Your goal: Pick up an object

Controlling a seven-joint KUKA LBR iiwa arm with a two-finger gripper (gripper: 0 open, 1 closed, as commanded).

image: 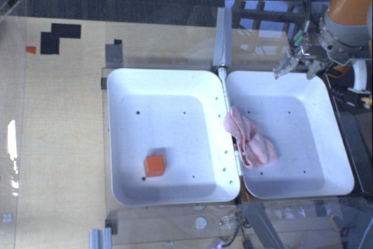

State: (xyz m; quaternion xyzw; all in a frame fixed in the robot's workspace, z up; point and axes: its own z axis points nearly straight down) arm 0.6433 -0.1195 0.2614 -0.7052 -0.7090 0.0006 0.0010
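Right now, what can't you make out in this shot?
- Tool, camera view: too small and blurred to judge its grip.
- Arm: cut off by the top right corner.
- Pink cloth: folds hide its underside.
- Orange block: too small for surface detail.

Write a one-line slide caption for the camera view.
Gripper above right bin's far rim; pink cloth inside, orange block in left bin.

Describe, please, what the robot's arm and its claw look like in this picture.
The arm enters at the upper right. It has a rounded, glossy orange section above a grey ring at the wrist. Below that sits the claw, a small cluster of silvery metal parts with pale fingers. Thin dark cables loop near the wrist, and a small green part shows beside them. I can make out no lettering or markings.
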